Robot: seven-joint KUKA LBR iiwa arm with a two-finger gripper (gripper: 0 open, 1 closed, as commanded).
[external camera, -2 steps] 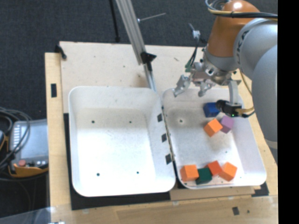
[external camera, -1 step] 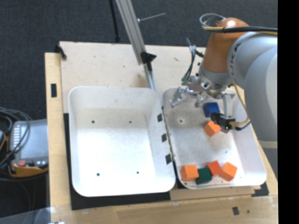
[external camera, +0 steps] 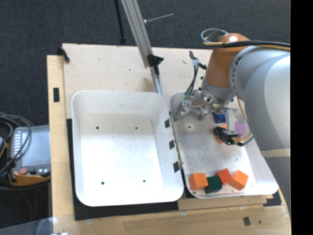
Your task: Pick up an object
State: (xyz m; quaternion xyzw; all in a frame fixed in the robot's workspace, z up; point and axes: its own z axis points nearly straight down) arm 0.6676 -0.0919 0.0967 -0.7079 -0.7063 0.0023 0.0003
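Claw (external camera: 195,109) low over right bin's (external camera: 198,141) far end, grip perhaps hidden, well apart from orange blocks (external camera: 198,180).

Two white bins, the left bin (external camera: 83,131) and the right bin (external camera: 195,146), sit on the desk (external camera: 98,67), and the right one's lower part holds three orange blocks (external camera: 198,180) (external camera: 224,176) (external camera: 239,179) and one dark green block (external camera: 213,183).
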